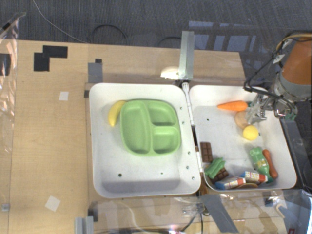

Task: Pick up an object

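**Hanging over the right bin, beside the carrot**

Hovering above the far side of the right bin [288,145], my jaws [255,115] point down near its upper right corner. From this slanted view I cannot tell whether they are spread or pressed together, and nothing shows between them.

Just left of my jaws lies the carrot [232,106], its thick end toward me and its tip pointing away toward the divider. Directly under and slightly left of my jaws sits a tan lump [240,119], partly hidden by my metal. Just below my jaws rests the yellow ball [250,132], close to the lump.

Farther down from my jaws, along the bin's near wall, things crowd together: a green bottle [257,160] with a sausage [270,164] beside it, a tube [241,181] lying flat, a green block [213,167], and a chocolate bar [206,152] near the divider.

Well to the left of my jaws, in the left bin [105,169], a green tray [149,127] lies with a banana [115,112] touching its far-left edge. Both bins rest on the worktop [48,155].
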You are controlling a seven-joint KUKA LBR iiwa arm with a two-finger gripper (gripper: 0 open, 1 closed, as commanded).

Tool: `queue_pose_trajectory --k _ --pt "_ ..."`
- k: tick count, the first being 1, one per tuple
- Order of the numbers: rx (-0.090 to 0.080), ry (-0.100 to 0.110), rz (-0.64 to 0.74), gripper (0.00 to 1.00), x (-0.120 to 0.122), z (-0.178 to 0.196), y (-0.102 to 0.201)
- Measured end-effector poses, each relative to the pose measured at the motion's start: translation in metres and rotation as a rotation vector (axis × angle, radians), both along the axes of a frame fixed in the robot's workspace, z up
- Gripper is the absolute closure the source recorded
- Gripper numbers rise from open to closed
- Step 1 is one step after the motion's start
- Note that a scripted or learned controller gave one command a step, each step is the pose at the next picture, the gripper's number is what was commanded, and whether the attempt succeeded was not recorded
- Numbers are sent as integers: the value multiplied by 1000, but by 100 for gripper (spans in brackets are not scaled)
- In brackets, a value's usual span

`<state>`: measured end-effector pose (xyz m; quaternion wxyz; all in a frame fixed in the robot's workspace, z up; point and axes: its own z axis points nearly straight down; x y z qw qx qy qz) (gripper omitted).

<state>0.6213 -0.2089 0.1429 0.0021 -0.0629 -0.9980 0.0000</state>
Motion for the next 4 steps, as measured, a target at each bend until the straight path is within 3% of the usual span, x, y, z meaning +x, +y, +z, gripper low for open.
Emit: queue_pose_trajectory --k 1,2,3,4 --pt "-2 -21 -325 100 28 -38 3" --pt "-1 -24 -631 100 33 122 4" --pt "-1 -12 -361 100 -64 94 55" --pt "-1 -7 -102 100 -107 -22 14"
